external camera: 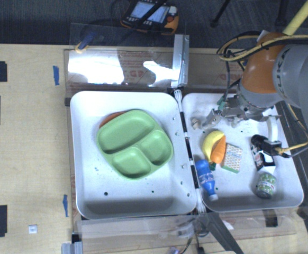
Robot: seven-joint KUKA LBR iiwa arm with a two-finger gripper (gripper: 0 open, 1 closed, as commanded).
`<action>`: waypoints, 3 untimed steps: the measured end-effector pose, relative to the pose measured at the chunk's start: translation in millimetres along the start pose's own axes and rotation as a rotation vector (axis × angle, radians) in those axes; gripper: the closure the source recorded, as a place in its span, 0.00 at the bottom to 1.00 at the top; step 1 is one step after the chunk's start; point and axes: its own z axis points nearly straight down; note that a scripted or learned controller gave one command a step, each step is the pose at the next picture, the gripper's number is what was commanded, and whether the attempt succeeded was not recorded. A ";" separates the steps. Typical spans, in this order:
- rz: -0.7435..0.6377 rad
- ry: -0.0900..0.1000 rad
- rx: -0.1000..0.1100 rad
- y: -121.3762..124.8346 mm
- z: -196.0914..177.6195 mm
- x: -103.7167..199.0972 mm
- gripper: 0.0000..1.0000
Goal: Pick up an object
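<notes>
Blue bottle point(206, 179) lies in the right bin point(291, 194) against its left wall, long axis running top-left to bottom-right, cap toward the near edge. Yellow-orange fruit point(215, 145) just above it. Gripper point(217, 114) hovers higher up; grip state unreadable.

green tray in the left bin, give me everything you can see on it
The green tray is a rounded, plastic-looking divided plate in pale matte green with three compartments: one long one along the upper left and two smaller ones toward the lower right. It lies open side up, turned at a diagonal, near the middle of the left bin. An orange object peeks out from under its upper-left edge. Nothing lies in its compartments.
</notes>
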 end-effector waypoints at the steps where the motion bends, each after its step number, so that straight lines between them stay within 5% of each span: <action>1: -0.165 0.000 -0.004 -71.5 12.9 12.2 0.00; 2: -0.164 -0.001 -0.010 -69.5 1.8 12.0 1.00; 3: -0.222 -0.001 -0.001 -29.3 -131.2 31.1 1.00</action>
